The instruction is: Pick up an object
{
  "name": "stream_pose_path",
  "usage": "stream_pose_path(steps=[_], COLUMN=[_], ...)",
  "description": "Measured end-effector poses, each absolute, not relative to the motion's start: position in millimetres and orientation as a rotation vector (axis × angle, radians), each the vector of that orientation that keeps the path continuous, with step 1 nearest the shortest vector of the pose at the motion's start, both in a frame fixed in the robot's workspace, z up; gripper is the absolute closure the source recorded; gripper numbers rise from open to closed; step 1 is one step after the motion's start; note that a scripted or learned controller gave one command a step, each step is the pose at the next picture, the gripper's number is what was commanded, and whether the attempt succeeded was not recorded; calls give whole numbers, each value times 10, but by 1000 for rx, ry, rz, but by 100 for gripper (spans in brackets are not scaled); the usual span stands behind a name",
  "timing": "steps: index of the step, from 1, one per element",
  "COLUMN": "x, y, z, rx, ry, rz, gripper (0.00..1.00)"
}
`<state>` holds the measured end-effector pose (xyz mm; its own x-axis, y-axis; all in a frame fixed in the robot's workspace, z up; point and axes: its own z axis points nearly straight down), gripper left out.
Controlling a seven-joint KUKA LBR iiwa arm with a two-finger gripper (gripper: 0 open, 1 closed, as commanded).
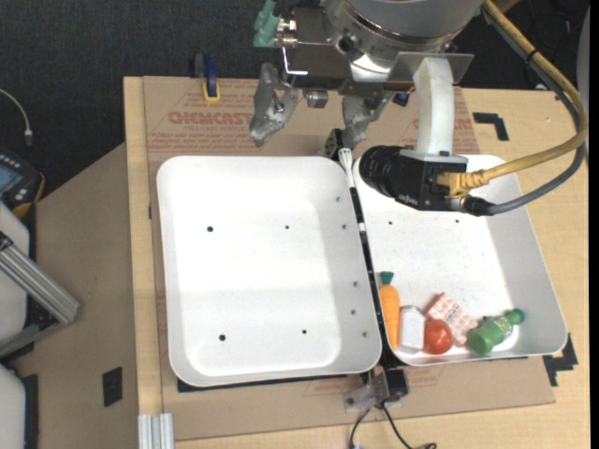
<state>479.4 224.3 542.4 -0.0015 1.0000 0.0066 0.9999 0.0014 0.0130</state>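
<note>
White bins are sitting side by side on the tabletop (140, 251). You are looking for something to pick up, and the toys are all lying in the near corner of the right bin (524, 241): a carrot (389, 302), a red tomato (437, 336) and a green bottle (492, 332). They are crowding together, so aim for the carrot on the left edge of the pile. The pincer (314, 110) is hanging open at the far side, above the left bin (187, 251)'s far rim, holding nothing. The arm (412, 7) is reaching in from the far right.

Partly hidden red "CHEMCAST" print on the cardboard sheet (140, 120)
</note>
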Motion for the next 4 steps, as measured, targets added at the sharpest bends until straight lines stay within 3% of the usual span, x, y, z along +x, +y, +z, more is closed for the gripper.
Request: stream_pose_path(steps=[1, 2, 3, 4], x=[4792, 4786, 4953, 4779], y=[2256, 1561, 2225, 2245], z=[5459, 4389, 5175, 4484], rx=[2217, 2233, 2213, 2223], ry=[2225, 2217, 2226, 2226], rz=[4, -20, 16, -15], gripper=[100, 100, 100, 100])
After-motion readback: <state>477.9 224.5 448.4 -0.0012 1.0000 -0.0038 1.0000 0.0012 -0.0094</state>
